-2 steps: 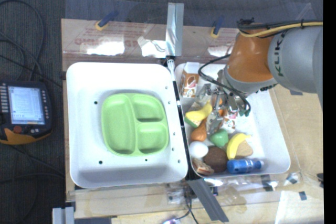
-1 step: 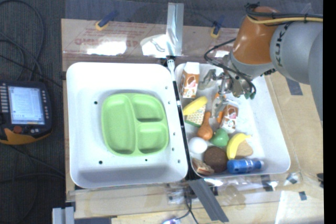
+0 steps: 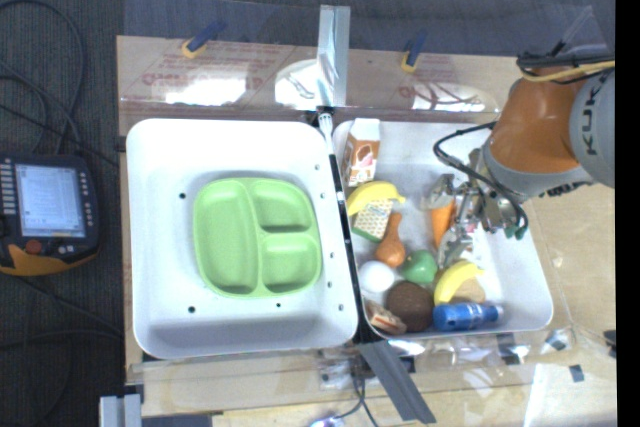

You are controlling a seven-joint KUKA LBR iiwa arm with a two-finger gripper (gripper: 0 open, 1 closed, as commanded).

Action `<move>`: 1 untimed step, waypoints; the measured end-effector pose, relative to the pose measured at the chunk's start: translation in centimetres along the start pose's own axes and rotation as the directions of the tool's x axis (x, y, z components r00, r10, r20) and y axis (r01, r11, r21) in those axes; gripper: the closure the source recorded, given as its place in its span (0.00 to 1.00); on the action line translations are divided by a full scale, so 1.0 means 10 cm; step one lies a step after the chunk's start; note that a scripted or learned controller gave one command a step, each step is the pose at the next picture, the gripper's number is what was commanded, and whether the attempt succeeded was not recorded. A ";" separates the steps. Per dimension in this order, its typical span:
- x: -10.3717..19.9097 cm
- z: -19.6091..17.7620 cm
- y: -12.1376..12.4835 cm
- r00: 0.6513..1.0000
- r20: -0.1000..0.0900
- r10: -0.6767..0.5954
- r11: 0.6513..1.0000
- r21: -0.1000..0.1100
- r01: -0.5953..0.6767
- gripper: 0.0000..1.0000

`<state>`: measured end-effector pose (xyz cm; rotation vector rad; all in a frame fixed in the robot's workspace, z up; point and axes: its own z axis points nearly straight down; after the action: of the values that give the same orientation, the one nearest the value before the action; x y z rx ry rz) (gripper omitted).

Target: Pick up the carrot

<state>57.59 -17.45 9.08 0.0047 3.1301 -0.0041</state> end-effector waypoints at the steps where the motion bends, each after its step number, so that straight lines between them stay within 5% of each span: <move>1: -0.03 -0.12 0.01 1.000 0.009 -0.001 1.000 0.004 0.001 1.00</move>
<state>57.92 -17.39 10.31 0.0030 3.1207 -0.0103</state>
